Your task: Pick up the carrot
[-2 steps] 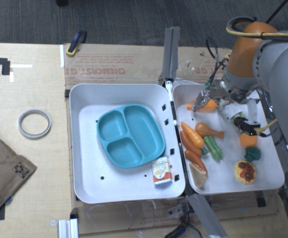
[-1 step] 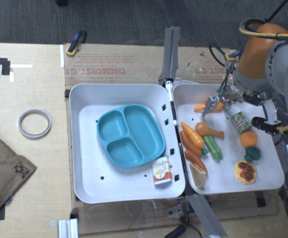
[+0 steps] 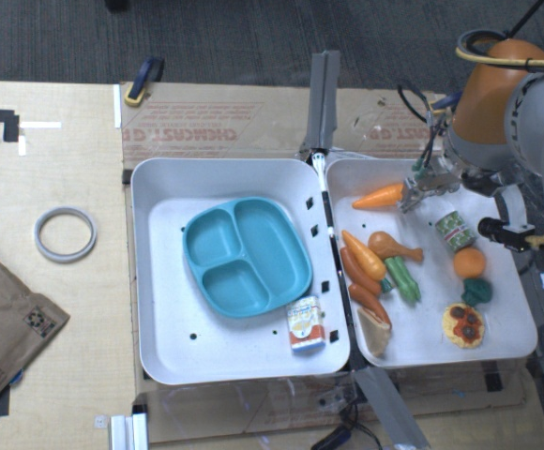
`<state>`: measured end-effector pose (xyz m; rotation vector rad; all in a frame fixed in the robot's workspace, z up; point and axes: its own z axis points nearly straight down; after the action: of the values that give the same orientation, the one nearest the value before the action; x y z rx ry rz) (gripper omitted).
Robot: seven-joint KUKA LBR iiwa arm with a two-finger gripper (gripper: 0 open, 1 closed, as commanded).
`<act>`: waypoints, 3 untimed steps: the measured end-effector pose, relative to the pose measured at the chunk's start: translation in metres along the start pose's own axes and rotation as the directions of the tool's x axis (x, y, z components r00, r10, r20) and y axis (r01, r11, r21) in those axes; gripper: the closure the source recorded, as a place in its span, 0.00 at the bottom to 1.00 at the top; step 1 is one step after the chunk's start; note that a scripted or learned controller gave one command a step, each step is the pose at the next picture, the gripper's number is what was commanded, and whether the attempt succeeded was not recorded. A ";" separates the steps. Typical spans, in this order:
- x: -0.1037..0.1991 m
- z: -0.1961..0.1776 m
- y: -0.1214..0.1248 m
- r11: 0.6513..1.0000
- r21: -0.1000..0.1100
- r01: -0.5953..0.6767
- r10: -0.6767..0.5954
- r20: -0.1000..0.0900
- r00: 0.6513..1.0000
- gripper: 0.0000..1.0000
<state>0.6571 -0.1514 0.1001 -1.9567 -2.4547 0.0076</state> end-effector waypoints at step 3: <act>-0.006 0.010 -0.003 0.999 0.006 0.046 -0.046 -0.003 0.999 0.00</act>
<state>0.6557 -0.1576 0.0901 -1.8958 -2.4943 0.0112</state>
